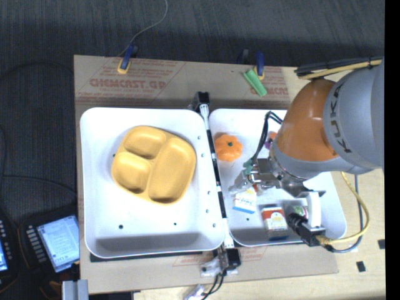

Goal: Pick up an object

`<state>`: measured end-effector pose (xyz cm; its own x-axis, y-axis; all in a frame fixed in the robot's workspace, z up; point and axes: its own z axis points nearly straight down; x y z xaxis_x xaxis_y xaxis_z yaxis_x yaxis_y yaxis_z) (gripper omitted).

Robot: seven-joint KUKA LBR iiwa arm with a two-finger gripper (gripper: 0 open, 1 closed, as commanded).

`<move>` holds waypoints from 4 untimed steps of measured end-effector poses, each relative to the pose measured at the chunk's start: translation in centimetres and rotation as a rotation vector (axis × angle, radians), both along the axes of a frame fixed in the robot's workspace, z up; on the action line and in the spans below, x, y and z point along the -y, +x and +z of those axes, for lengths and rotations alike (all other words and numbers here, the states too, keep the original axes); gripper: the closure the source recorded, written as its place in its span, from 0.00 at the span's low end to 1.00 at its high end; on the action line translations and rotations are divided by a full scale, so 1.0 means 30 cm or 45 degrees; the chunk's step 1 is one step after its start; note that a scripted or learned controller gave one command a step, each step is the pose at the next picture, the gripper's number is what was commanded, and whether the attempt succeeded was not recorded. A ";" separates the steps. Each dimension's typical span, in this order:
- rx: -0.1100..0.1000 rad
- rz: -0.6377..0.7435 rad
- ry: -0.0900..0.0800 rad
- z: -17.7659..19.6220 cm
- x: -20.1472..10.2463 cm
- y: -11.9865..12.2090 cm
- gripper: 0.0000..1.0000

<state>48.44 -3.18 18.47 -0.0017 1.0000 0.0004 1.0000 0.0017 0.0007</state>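
Note:
In the right bin (240, 235) lie a small orange pumpkin (228, 147) near the back left corner, a white packet with a blue stripe (245, 204) and a small box with a red and white label (275, 221) near the front. My gripper (255, 179) hangs over the middle of this bin, just above the white packet, under the arm's orange band (306, 130). The arm's bulk hides the fingers and much of the bin's right half. A yellow three-compartment tray (154, 163) lies in the left bin (100, 230).
Both bins rest on a brown cardboard sheet (137, 83) held by blue clips at the back, beside a green clip (255, 83). A black divider runs between the bins. A yellow cable (356, 227) loops at the right bin's front right. A small screen sits off the bench at lower left.

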 end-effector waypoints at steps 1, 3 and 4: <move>-0.003 0.001 0.000 0.024 -0.293 -0.003 1.00; -0.004 -0.002 -0.002 0.007 -0.283 -0.004 1.00; -0.003 -0.001 -0.001 0.041 -0.351 -0.003 1.00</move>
